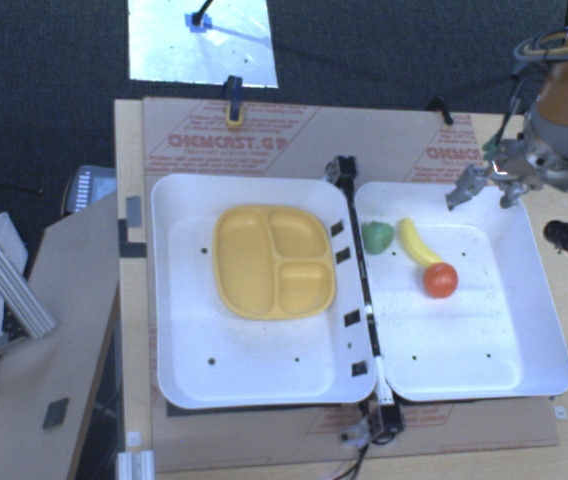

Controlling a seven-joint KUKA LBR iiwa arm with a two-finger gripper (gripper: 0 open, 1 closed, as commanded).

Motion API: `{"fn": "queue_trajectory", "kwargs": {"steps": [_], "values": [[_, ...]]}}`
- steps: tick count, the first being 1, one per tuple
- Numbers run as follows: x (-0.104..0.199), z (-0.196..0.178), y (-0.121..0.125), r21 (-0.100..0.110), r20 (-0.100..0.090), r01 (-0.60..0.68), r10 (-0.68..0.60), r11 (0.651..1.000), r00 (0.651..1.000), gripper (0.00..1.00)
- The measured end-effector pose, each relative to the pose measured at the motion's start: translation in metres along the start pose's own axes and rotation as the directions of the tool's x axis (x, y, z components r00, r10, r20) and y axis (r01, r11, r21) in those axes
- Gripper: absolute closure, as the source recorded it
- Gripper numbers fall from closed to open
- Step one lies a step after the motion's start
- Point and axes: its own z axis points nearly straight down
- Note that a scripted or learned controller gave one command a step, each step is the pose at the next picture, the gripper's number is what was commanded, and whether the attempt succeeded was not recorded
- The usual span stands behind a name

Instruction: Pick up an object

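Hovering with its fingers apart over the right bin's (524, 268) one o'clock corner, the pincer (484, 190) holds nothing, and since the banana (419, 243), tomato (441, 280) and green fruit (377, 235) crowd together toward ten o'clock, a descent could nudge neighbours or close on air.

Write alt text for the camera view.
The gripper hangs open over the right bin's far edge, holding nothing; a banana, tomato and green fruit lie inside. The left bin holds a yellow tray.
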Motion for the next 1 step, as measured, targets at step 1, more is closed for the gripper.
{"fn": "queue_trajectory", "kwargs": {"steps": [1], "values": [[0.0010,0.0452,-0.0077,0.001,0.000,0.000,0.000,1.000,1.000,0.00]]}}
